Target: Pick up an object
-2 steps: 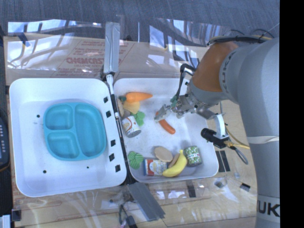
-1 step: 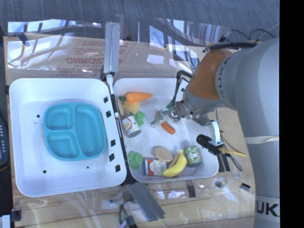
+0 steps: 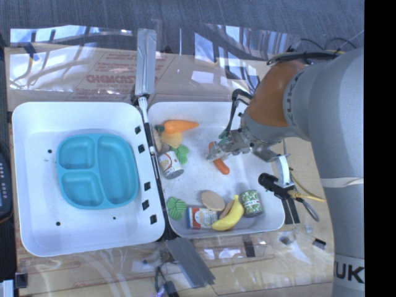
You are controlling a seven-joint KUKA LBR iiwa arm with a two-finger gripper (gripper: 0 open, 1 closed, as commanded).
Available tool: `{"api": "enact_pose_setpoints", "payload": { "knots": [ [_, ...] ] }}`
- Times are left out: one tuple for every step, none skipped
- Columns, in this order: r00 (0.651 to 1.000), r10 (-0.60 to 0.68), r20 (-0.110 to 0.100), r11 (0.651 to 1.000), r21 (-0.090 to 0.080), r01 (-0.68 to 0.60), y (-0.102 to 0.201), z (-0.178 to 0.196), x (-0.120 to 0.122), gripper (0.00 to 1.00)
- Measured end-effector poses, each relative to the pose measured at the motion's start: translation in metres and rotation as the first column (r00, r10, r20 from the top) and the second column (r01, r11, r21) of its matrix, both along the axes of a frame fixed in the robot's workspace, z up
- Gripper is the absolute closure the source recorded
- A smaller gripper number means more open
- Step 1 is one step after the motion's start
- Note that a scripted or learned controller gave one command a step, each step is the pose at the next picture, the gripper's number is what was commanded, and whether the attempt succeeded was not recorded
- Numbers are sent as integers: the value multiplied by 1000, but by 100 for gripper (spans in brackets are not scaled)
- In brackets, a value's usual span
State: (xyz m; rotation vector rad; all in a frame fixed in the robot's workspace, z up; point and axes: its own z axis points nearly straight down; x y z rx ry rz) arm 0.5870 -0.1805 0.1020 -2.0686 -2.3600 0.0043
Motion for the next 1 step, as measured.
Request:
{"api": "enact_pose_setpoints", "payload": {
  "knots": [
    [962, -272, 6, 962, 0, 272, 48, 131, -3, 100]
  ]
}}
